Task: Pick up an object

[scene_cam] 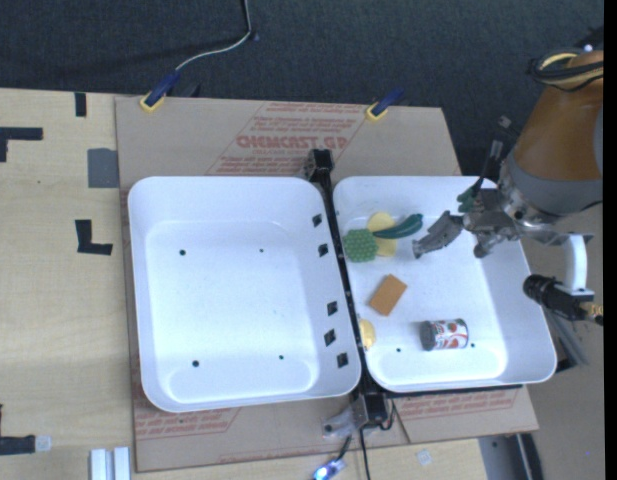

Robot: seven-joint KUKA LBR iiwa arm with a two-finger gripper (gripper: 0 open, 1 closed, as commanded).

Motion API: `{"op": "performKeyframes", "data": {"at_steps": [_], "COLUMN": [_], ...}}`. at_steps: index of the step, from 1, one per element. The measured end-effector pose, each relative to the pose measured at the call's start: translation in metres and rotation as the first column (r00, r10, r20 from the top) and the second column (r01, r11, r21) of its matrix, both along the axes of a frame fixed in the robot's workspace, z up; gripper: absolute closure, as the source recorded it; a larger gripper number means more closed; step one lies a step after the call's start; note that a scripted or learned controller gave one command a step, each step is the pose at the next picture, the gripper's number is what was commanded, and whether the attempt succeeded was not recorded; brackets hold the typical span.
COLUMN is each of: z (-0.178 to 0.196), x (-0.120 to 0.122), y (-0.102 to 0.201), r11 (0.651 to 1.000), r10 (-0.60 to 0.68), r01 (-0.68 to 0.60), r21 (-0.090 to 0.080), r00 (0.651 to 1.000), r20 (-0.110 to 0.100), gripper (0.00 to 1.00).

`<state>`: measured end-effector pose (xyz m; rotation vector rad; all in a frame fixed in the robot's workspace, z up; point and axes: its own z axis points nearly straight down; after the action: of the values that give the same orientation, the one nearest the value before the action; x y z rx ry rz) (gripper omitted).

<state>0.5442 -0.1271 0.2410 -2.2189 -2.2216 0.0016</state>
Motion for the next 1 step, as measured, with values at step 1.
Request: {"op": "performKeyframes", "data": {"at_steps": [1], "z": [0.1862], "x": [-0.0272], "y": [-0.0392], "r11": [1.0], "r10": [-0.003], "r01": [0.003], "r21": [-0.007], "r00": [1.0], "r20": [0.019], "gripper": [0.0]}}
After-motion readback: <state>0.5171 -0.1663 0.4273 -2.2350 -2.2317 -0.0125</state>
